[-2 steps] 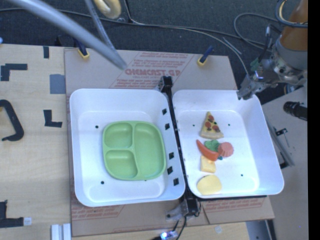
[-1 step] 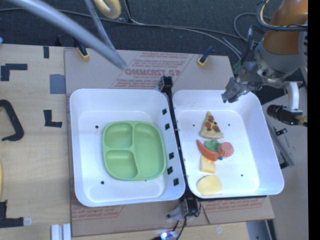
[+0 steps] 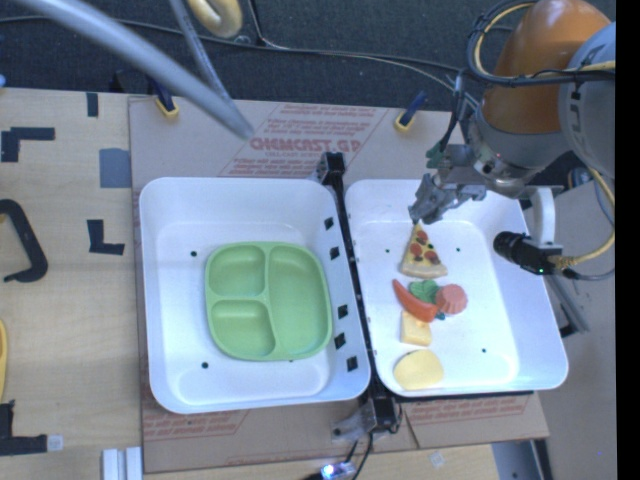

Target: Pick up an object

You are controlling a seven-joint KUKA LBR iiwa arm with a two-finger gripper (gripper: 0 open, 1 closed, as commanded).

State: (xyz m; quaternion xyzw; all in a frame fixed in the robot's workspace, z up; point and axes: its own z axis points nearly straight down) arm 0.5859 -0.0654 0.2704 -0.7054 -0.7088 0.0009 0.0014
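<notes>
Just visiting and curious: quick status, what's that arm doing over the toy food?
Gripper above right bin, holding nothing seen. Pizza slice just below it, untouched. Carrot and other toy food close by, crowding.

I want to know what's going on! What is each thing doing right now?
Green divided plate: flat in the left bin.
Pizza slice toy: lying in the right bin.
End effector: just above the pizza slice toy, holding nothing.
Yellow round toy: lying near the right bin's front edge.
</notes>
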